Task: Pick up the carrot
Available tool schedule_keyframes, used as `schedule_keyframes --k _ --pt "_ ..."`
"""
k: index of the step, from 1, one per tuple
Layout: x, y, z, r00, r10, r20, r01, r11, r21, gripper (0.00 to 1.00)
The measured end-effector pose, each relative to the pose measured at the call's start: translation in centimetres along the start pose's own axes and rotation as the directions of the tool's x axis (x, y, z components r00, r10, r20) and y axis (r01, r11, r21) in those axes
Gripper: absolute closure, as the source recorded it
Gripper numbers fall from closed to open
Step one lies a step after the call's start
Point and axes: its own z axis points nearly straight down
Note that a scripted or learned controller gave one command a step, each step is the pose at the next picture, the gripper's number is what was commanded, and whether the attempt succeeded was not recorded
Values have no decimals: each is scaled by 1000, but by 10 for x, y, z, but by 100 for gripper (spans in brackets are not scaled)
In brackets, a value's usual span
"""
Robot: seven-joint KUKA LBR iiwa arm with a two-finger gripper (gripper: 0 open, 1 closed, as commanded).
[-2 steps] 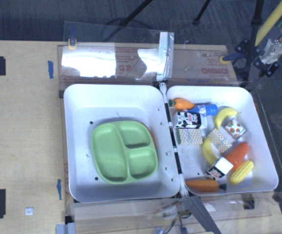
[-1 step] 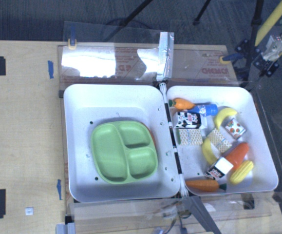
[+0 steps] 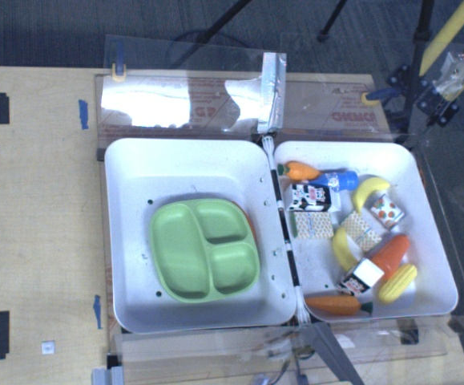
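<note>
Orange plastic carrot point(image 3: 337, 304) looks light, rigid and slick; grab across its thick middle. Can't tell the gripper's state from here.

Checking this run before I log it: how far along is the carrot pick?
Nothing looks done yet. One carrot lies along the near wall of the right bin; a second, smaller carrot-like piece sits at the bin's far left corner. Neither is lifted. Nothing is in hand: both rest among the other toys. The left bin holds a green divided plate. Left to do: approach, grasp and lift.
</note>
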Motion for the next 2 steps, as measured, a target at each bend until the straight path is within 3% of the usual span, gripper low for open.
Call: schedule_keyframes --k 1,2 --pt "0 2 -12 1000 -2 5 2 1000 -6 100" --pt "-8 -6 -51 1000 22 -17 -21 1000 21 100"
